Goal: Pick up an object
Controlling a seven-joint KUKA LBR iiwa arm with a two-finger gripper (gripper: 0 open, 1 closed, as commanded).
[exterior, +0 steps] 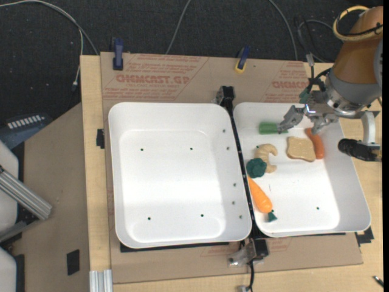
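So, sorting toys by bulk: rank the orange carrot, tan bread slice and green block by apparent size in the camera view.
1. Orange carrot, longest
2. Tan bread slice
3. Green block, partly behind the gripper, so unsure

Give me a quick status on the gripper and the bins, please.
Two-finger gripper open, low over right white bin, nothing between fingers. Green block beside it, small orange carrot just under. Toast-shaped piece close by.
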